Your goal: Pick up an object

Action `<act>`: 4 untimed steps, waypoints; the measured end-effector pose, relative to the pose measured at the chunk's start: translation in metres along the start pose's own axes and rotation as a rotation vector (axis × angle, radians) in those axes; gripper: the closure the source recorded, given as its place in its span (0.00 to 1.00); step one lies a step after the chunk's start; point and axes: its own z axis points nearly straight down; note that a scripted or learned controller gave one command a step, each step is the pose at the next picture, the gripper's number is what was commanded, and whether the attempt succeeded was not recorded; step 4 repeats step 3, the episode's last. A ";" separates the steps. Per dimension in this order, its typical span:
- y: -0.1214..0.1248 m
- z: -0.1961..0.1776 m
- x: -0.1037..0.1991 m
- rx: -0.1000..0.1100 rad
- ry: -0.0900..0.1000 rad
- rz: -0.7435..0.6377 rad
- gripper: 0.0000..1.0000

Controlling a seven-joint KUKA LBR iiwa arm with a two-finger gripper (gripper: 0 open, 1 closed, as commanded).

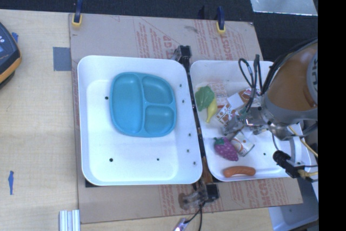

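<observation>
The right bin (216,70) holds a green and yellow vegetable toy (205,99), a small printed box (225,112), a purple grape bunch (226,149) and an orange sausage (239,172). My gripper (236,126) is low in this bin, just right of the printed box and above the grapes. Its dark fingers blur into the clutter beneath them. The grey arm with its orange band (289,86) covers the bin's right part. A small white item (246,144) lies beside the grapes.
The left bin (92,165) carries a blue divided plate (142,104). Cables (253,76) loop above the wrist. Both bins rest on cardboard (135,35) clamped at the back. A yellow and black device (6,57) sits at the far left.
</observation>
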 end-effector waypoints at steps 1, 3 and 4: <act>0.024 -0.001 0.017 -0.002 0.000 -0.001 0.00; 0.047 -0.101 0.081 -0.002 0.001 0.000 1.00; 0.047 -0.101 0.081 -0.002 0.001 0.000 1.00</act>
